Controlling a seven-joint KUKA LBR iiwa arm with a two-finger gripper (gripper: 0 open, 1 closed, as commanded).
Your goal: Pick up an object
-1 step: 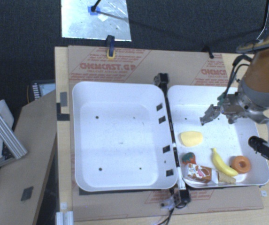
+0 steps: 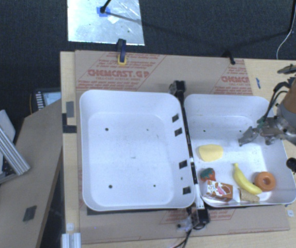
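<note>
The jaws (image 2: 247,137) are hanging low over the right bin (image 2: 225,105), reaching in from its right wall; whether they are spread or pressed together I cannot tell at this angle, and nothing is showing between them. Nearest, just ahead and below the jaws, a pale yellow lump (image 2: 210,152) is lying alone on bare floor, probably the easiest pick. Further toward the front rim, a banana (image 2: 243,179), an orange ring (image 2: 265,180), a small printed packet (image 2: 219,190) and a red-and-green piece (image 2: 207,174) are crowding together, leaving little room. Beyond the divider, the left bin (image 2: 132,149) is offering open space on the worktop (image 2: 153,68).
</note>
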